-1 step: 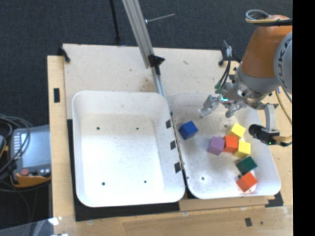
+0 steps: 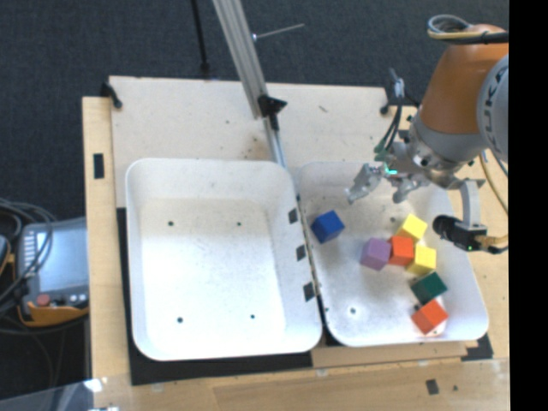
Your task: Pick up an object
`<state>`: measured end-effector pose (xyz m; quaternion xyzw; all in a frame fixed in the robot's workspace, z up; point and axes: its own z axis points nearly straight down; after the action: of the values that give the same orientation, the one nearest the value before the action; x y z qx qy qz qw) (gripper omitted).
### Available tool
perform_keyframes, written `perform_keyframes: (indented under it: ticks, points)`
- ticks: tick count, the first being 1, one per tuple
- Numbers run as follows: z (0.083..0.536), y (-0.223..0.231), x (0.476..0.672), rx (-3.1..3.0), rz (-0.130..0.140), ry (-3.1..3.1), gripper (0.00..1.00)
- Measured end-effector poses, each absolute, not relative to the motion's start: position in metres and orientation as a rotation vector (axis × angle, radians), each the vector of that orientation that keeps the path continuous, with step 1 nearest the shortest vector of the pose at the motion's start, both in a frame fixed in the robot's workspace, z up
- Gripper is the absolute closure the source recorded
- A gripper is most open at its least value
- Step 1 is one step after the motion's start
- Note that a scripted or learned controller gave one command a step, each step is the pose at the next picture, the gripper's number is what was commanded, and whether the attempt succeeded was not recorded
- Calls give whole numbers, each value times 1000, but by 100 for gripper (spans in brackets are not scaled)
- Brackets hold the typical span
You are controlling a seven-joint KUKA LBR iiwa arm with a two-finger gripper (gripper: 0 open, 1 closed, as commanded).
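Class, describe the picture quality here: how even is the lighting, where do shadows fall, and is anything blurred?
Camera view: lighting is soft and even; the left bin is bright but keeps its speckles; faint shadows sit under the blue cube and the gripper; the gripper looks slightly soft, the cubes sharper.

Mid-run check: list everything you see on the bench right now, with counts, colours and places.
Blue cube: 1, blue, right bin, apart near its left wall.
Purple cube: 1, purple, right bin, left end of the cluster.
Orange cubes: 2, orange, one mid-cluster, one near the bin's front right.
Yellow cubes: 2, yellow, top and right of the cluster.
Green cube: 1, dark green, between the cluster and the lower orange cube.
Bins: 2, white, side by side.
Gripper: 1, grey, above the right bin's back.
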<state>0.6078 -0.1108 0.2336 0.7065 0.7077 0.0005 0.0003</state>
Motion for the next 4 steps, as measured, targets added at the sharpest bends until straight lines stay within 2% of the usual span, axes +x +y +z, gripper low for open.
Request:
perform_keyframes:
  ticks: [1, 2, 3, 4]
  points:
    - [178, -103, 605, 2224, -6, 2222, 0]
    - [123, -108, 609, 2222, 9, 2218, 0]
    - [124, -110, 614, 2211, 19, 2206, 0]
    - [134, -111, 616, 2216, 26, 2197, 100]
